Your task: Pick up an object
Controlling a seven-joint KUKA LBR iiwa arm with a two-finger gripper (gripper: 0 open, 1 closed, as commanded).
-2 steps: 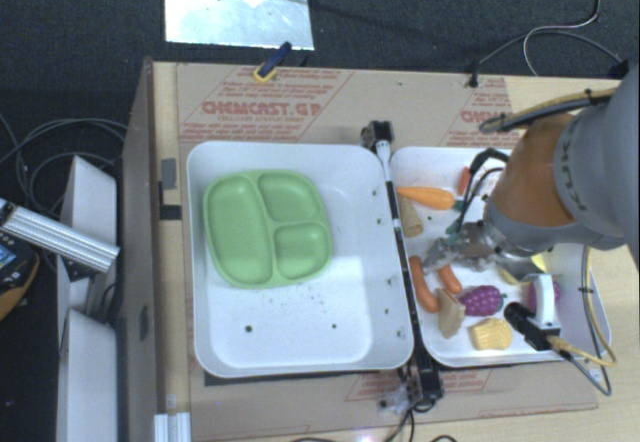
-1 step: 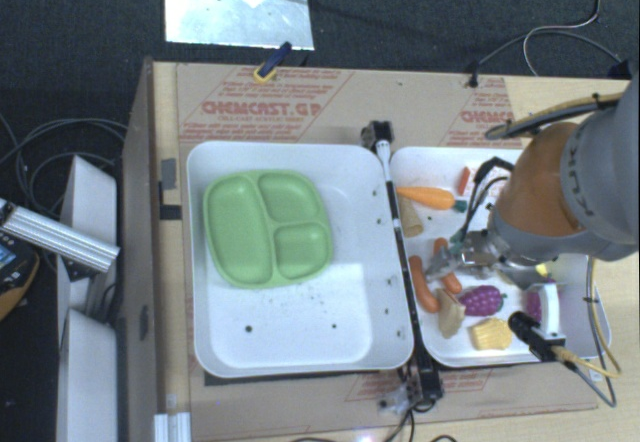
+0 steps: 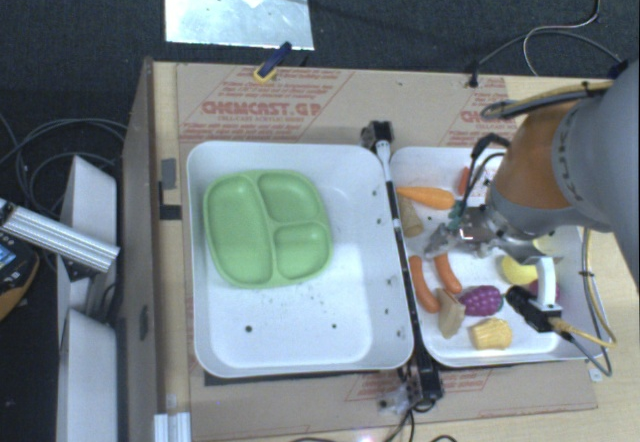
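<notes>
The right bin (image 3: 520, 355) holds several toy foods. An orange carrot (image 3: 425, 197) lies near its far left. Two orange-red sausages (image 3: 447, 273) (image 3: 422, 285) lie by the left wall. Purple grapes (image 3: 481, 301) and a yellow corn piece (image 3: 490, 334) sit toward the front, with a yellow fruit (image 3: 520, 270) partly under the arm. My gripper (image 3: 455, 232) hangs low in the bin's middle, just above the nearer sausage and right of a tan piece (image 3: 411, 220). The wrist hides what lies directly beneath it.
The left bin (image 3: 290, 330) carries a green divided plate (image 3: 267, 227). Another tan piece (image 3: 450, 313) lies beside the grapes, and a red item (image 3: 465, 178) shows by the arm's far side. A black clip (image 3: 532, 310) and cables hang off the arm at the right.
</notes>
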